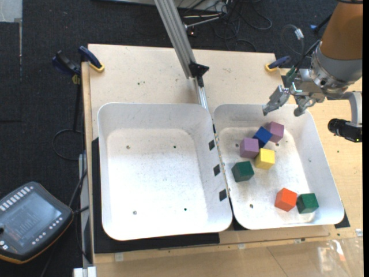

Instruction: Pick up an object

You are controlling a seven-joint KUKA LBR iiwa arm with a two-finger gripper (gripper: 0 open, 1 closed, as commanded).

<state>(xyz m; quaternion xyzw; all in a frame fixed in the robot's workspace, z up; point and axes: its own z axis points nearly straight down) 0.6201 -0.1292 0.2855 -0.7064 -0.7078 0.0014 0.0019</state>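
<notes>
Your arm (340,39) reaches in from the right, wrist angled down over the right bin's (323,166) far edge. Pincer (286,104) spread wide, holding nothing, hovering just above the pink block (277,131) in the cluster.

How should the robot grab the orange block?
Probably from straight above, closing on the orange block's near and far faces. A green block sits close against its right side, so pinching left-to-right looks crowded. The end effector hangs open above the bin's far edge.

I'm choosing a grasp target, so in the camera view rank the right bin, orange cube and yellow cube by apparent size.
1. right bin, by far the largest.
2. orange cube and yellow cube: they look alike, so no ranking between them.
</notes>
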